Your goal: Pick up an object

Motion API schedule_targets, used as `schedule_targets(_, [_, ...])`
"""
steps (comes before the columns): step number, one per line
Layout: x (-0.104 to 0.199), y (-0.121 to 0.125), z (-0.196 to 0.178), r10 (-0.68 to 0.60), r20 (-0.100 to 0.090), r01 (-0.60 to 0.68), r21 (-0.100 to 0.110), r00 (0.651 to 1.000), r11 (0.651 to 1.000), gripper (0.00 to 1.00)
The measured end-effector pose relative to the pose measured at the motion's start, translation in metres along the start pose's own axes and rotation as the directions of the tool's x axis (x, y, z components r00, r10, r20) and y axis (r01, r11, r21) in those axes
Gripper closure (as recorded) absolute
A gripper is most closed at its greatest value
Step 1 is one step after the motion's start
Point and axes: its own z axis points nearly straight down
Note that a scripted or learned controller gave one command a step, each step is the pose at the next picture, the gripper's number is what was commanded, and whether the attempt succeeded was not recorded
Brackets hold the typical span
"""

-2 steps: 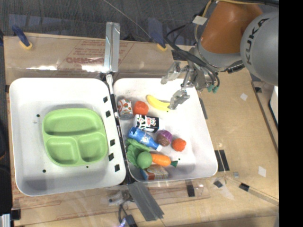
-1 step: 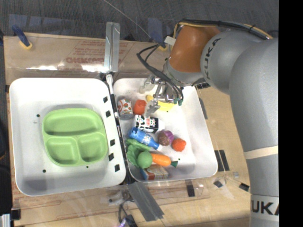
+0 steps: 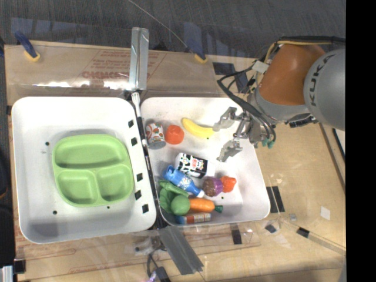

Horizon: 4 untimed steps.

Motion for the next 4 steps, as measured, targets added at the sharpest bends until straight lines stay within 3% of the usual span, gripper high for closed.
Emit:
schedule_targets(1, [0.04, 0.042, 0.067, -0.181, -0.006, 0.181, -0.008, 0.983, 0.983, 0.0])
schedule_targets(2, [0.092, -0.008, 0.036, -0.16, -0.003, 0.16, -0.004, 0.987, 0.987, 0.0])
schedule_targets(3, [0.109, 0.017, 0.061, -0.21, 0.013, 0.21, 0.001, 0.978, 0.978, 0.0])
schedule_targets(4, [0.109, 0.017, 0.061, -0.211, 0.011, 0.211, 0.001, 0.977, 0.977, 0.0])
